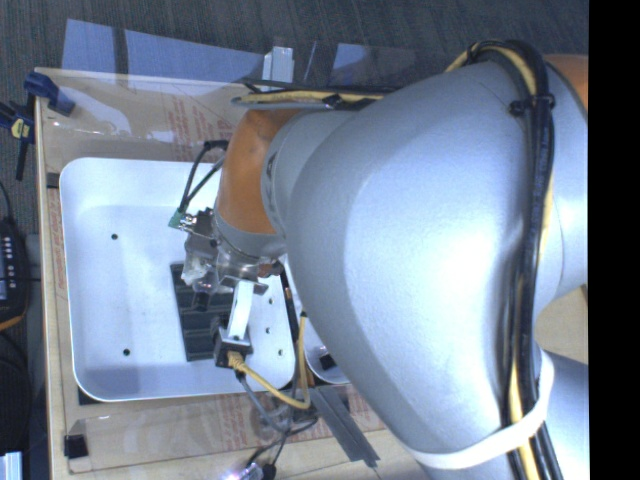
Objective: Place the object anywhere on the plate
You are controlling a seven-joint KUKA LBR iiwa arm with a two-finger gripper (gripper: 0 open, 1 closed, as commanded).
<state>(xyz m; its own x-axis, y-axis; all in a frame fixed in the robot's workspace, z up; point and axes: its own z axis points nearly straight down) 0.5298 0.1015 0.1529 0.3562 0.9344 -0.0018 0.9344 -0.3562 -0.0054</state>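
Honestly, I can't tell the gripper's state — it hangs over a dark, ribbed object inside the left bin; probably rigid, light — I'd grasp across its narrow sides.

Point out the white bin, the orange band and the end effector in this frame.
white bin [105, 268]: camera view, bare floor on its left side.
orange band [242, 183]: camera view, middle of the band above the wrist.
end effector [205, 308]: camera view, dark lower part over the bin.
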